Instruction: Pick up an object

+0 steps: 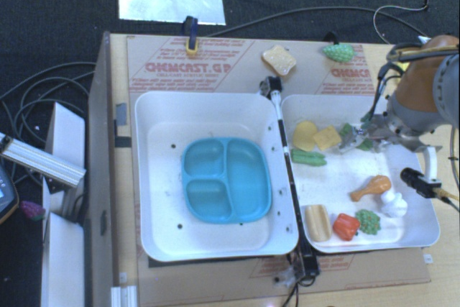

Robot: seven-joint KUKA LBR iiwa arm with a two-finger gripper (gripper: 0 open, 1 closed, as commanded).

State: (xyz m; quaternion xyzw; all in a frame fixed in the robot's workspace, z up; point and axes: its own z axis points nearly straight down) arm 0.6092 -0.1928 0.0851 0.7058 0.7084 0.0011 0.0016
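Gripper (353, 137) low in right bin (431, 230), beside yellow block (328, 138) and green piece (350, 130); jaw state cannot be told. Yellow block likely light, stiff plastic, a bit slippery; best pinched across flat sides. Blue tray (226, 180) lies in left bin (154, 154).

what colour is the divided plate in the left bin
Light blue, a sectioned plate lying in the left bin; it shows plainly in the camera view.

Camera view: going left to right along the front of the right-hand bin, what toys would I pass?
Bread roll → red pepper → green broccoli → white piece.
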